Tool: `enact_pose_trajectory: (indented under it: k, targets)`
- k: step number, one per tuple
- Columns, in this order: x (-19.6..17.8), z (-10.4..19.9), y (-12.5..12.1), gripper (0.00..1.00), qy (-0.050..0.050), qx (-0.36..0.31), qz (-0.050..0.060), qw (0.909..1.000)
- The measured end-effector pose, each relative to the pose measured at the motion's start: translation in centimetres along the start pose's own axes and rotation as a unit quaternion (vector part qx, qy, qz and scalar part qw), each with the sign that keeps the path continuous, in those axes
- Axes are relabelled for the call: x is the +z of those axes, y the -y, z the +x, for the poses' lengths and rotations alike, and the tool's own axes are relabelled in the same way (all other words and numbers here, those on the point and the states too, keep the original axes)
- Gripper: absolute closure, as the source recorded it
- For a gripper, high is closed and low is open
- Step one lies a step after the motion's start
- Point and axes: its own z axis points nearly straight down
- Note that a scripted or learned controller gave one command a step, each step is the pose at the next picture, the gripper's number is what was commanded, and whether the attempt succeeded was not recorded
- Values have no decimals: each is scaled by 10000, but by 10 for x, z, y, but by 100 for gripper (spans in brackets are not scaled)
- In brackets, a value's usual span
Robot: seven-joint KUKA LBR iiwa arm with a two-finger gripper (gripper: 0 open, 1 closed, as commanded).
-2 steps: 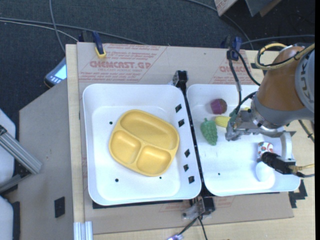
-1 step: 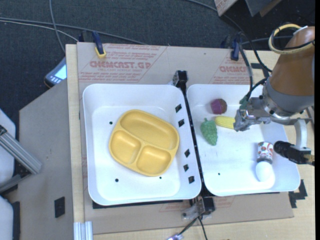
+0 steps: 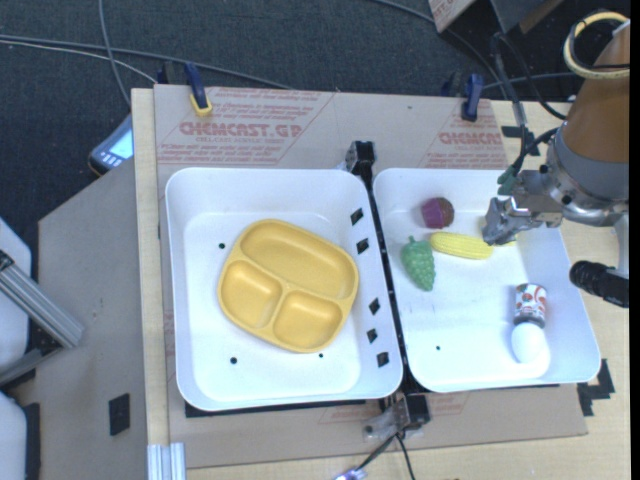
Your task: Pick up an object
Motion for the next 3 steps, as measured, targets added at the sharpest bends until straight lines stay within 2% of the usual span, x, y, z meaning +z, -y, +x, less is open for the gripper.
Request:
enact_pose_trajectory:
  k: [1,2,3]
  targets:
    - [4,54,16,100,-19,-18,51,10000]
    - [26,100,17,100,-17,-15,56,10000]
    - [45,143,29,100,-17,-14,62,10000]
